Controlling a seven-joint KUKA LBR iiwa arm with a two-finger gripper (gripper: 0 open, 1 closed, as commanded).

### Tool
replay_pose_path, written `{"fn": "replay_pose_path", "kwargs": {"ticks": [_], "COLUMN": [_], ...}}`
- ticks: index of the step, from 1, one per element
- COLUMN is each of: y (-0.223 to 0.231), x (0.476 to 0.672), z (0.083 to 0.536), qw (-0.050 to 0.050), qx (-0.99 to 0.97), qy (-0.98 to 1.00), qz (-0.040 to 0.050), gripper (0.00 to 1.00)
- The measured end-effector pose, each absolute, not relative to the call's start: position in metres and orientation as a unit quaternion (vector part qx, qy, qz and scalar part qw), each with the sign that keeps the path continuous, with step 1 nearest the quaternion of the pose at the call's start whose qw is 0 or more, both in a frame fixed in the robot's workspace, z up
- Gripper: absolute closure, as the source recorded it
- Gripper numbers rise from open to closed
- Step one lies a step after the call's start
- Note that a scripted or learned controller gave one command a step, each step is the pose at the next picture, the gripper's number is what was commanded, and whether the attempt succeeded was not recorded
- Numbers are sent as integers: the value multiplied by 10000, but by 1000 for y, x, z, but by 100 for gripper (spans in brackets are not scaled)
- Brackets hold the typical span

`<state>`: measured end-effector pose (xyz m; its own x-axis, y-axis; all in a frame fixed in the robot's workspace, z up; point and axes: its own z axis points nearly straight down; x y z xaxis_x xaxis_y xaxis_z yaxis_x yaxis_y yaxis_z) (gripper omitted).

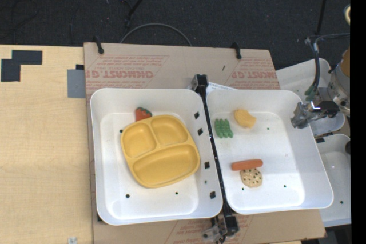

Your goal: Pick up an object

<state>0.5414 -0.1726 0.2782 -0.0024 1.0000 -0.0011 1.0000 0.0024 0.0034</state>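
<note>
Hand at right bin's right rim, over the edge; can't tell its state, nothing seen in it. Left bin: yellow divided plate, red-orange toy touching its top edge. Right bin: green pea pods near divider, yellow piece, sausage just above cookie.

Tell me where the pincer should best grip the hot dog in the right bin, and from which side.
Grip the hot dog at its middle, across its narrow width, coming straight down. It lies flat and long, left to right; the cookie sits close below it, so avoid that side.
</note>
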Motion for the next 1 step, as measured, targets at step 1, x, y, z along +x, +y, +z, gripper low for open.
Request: {"fn": "replay_pose_path", "kwargs": {"ticks": [1], "y": [-122], "x": [541], "z": [279], "qw": [-18], "qx": [7054], "qy": [7088], "qz": [-4], "gripper": [100]}}
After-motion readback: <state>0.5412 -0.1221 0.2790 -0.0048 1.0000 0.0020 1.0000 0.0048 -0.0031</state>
